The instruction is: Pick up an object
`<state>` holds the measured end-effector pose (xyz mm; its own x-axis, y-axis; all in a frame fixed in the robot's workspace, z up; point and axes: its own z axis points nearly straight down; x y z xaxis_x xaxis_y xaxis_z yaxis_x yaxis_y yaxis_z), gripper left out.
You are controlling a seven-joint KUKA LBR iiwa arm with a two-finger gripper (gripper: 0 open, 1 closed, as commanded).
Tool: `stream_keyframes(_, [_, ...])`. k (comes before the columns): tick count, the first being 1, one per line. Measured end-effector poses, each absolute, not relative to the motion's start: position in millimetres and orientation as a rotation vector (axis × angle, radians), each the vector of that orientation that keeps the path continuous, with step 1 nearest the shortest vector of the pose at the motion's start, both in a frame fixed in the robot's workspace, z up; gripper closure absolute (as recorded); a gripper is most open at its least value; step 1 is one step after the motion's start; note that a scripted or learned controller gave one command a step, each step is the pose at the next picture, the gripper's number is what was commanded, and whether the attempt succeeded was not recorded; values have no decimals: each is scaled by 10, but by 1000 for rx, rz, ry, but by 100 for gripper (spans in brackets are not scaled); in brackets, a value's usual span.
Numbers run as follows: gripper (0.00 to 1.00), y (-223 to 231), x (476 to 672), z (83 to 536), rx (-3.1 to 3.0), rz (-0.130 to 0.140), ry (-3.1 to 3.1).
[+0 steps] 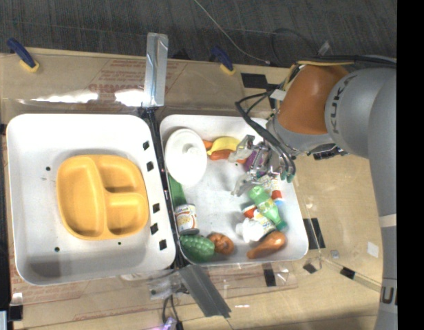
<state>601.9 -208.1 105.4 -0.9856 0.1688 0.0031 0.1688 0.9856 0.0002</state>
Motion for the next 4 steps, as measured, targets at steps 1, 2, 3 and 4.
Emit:
stream_keyframes(1, [0, -2086, 5477, 930, -224, 0, -3137])
stream_keyframes(2, [0, -2081, 5036, 942, -332, 1, -3131])
stream_keyframes(3, [0, -1727, 4782, 922, -380, -1, -3120])
stream_keyframes(4, [0, -2088, 4794, 937, -269, 0, -3136])
